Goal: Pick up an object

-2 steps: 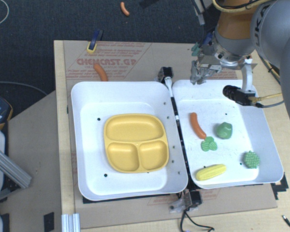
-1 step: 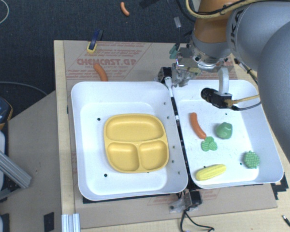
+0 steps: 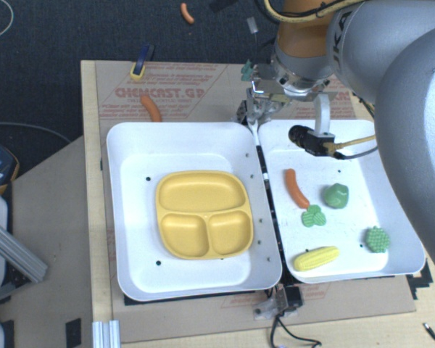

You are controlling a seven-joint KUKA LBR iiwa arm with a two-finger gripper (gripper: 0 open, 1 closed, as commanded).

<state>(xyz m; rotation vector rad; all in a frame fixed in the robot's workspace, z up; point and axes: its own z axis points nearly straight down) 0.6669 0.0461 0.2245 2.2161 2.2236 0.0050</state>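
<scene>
Hovering at the back rim between the two bins (image 3: 264, 187), gripper (image 3: 255, 118) hard to read, finger spread impossible to tell; sausage (image 3: 296, 188) lying untouched.

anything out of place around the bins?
Yes: one orange sausage lies on the cardboard behind the left bin, and another small orange piece lies on the dark floor beyond. A blue-and-yellow item overhangs the cardboard's far edge.
</scene>
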